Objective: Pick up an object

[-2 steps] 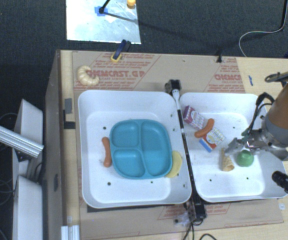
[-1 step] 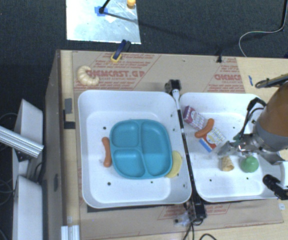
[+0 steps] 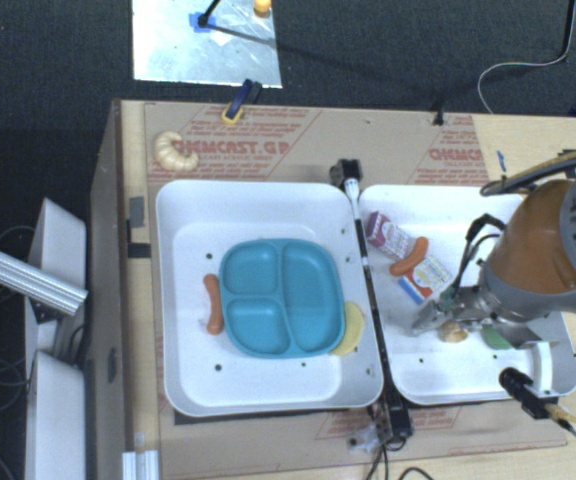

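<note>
My gripper (image 3: 446,320) sits low in the right bin (image 3: 468,200), in the lower right of the frame, with my grey arm and its orange band (image 3: 533,243) coming in from the right edge above it. The metal fingers point left and down toward the bin floor, and I cannot tell whether they are spread or pressed together; a small tan round object (image 3: 454,333) lies right at their tips, touching or nearly so, but I see nothing clearly pinched between them. Just beside it to the right, a green piece (image 3: 495,339) peeks from under my wrist. Up and to the left of my tips lie a red-and-blue packet (image 3: 421,280), a toy sausage (image 3: 408,257) touching it, and a purplish wrapper (image 3: 386,233) nearer the bin's upper left corner. The barest stretch of right-bin floor is along the lower left, by the divider between the bins. In the left bin (image 3: 200,208), a blue divided plate (image 3: 278,297) fills the middle, with another sausage (image 3: 212,303) just off its left rim and a yellow banana slice (image 3: 351,328) tucked against its lower right rim, near the divider. The left bin's upper and lower margins are open.
</note>
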Motion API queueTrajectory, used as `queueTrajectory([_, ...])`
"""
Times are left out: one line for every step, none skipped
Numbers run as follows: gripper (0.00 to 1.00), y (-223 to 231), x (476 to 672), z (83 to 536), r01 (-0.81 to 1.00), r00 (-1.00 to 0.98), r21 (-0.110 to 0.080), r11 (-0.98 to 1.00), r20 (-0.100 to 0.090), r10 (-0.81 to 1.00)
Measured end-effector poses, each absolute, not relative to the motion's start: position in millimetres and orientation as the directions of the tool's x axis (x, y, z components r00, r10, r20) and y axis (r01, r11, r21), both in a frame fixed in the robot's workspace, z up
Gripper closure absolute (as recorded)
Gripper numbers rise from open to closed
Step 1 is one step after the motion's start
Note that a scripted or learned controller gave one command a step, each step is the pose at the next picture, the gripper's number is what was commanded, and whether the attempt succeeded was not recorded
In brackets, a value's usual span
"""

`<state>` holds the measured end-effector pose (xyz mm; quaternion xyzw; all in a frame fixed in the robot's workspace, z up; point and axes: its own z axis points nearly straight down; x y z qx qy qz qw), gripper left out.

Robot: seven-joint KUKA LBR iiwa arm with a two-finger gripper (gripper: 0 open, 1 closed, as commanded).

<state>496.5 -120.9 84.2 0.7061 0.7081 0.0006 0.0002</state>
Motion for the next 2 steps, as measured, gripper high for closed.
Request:
queueTrajectory([1.00,-120.9,497.8,95.1,1.000,-0.004,0.004,0.004,0.001,1.000])
queueTrajectory([1.00,-36.0,544.1,200.5,1.000,-0.003,0.003,0.003,0.001,1.000])
